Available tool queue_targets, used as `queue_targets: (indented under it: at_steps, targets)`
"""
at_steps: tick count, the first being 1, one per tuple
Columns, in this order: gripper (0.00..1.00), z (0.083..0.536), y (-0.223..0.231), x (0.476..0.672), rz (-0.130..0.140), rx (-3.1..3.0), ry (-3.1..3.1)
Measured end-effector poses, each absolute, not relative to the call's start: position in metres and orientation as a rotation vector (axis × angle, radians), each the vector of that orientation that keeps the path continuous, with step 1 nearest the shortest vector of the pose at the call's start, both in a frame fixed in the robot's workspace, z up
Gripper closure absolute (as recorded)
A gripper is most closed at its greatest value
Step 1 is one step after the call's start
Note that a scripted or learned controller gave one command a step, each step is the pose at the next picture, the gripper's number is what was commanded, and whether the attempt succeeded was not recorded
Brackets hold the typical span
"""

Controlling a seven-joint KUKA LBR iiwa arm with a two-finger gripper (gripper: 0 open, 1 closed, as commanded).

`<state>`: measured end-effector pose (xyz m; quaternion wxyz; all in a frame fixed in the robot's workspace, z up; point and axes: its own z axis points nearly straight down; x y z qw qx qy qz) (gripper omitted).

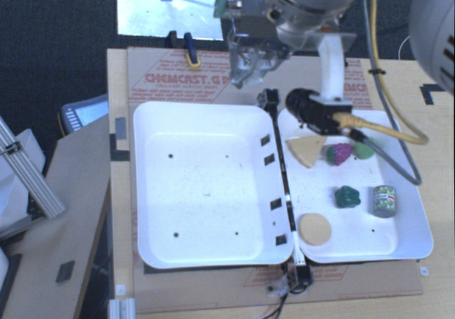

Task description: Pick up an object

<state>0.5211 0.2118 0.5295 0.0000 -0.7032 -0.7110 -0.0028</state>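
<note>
Objects cluster in the right bin, keeping targets together; the hand hovers at twelve o'clock, its grip state impossible to tell.

Five small objects lie in the right-hand white bin: a pale tan wedge near its far left corner, a magenta lump beside a green piece, a dark green lump, a small labelled can upright, and a flat tan disc at the near left
</note>
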Motion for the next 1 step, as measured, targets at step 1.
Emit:
queue_targets:
  at_steps: [1]
  targets:
    - [1.0, 0.2903, 0.2348, 0.5595, 0.011, -2.218, -2.221]
